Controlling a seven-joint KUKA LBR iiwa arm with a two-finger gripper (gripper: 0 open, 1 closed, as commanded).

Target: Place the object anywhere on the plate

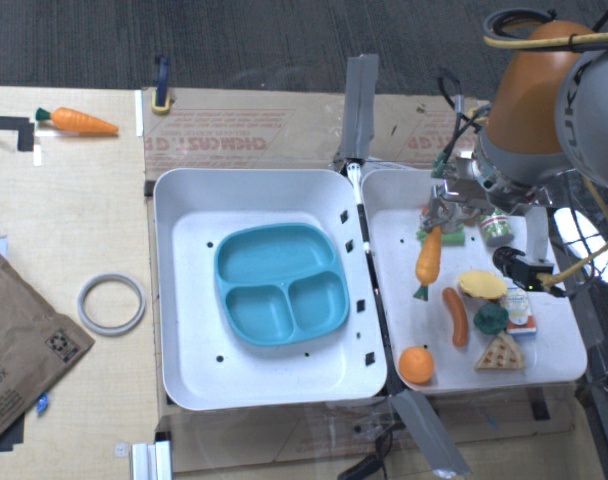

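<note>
Looking down from the camera view: gripper (446, 211) low over the far half of the right bin (394, 268), nearer its left wall than its right. Directly under it, a carrot (428, 258), lying lengthwise with its thick end up against the gripper and its leafy tip pointing toward the near edge. Cannot tell whether the gripper is apart, together or clamped on that end; too small and too shadowed to read. Most likely the carrot is the thing to move, judging by where the gripper sits.

Elsewhere in the right bin: a sausage (456, 316) just beside the carrot's tip, an orange (416, 365) at the near left corner, a yellow piece (482, 285), a green piece (490, 318) and a sandwich wedge (499, 353) toward the near right corner, a small can (496, 230) by the wrist.

In the left bin (169, 268), a blue plate (224, 268) with three compartments, set in the middle and tilted a little.

Doing the step well: confirm a firm hold across the carrot's thick end before lifting. Raise straight up, high enough to clear the two walls where the bins meet. Carry left without swinging, since a long thing held by one end may pivot or slip. Lower over the plate's large far compartment and release close to its surface, to stop any rolling over the rim.
</note>
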